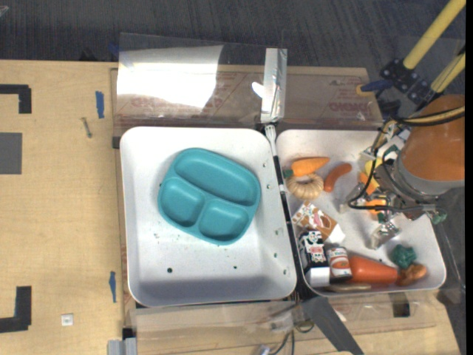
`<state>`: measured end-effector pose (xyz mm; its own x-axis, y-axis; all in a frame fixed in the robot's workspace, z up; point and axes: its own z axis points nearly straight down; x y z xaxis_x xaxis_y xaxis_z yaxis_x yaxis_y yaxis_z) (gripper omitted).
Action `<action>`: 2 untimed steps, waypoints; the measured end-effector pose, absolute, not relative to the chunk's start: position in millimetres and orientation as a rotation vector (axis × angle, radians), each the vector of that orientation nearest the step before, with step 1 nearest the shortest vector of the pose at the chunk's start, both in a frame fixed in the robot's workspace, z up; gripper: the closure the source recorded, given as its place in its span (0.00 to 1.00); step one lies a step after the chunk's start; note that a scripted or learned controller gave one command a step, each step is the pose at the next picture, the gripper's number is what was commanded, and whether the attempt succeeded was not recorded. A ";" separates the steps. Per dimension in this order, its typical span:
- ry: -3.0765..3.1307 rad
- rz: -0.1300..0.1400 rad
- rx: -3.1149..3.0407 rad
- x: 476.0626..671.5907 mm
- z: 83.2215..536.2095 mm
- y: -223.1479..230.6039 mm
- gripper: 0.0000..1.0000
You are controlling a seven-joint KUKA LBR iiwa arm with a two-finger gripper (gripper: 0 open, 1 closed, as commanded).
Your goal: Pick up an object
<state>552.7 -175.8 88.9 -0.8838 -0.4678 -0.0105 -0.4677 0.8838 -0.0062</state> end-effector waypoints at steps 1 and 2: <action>3.051 -0.007 -0.689 565.2 89.0 -158.2 0.00; 3.129 0.001 0.047 576.3 89.4 -108.1 0.00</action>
<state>576.3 -108.1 89.4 -0.9995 0.0302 -0.0121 0.0302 0.9995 0.0005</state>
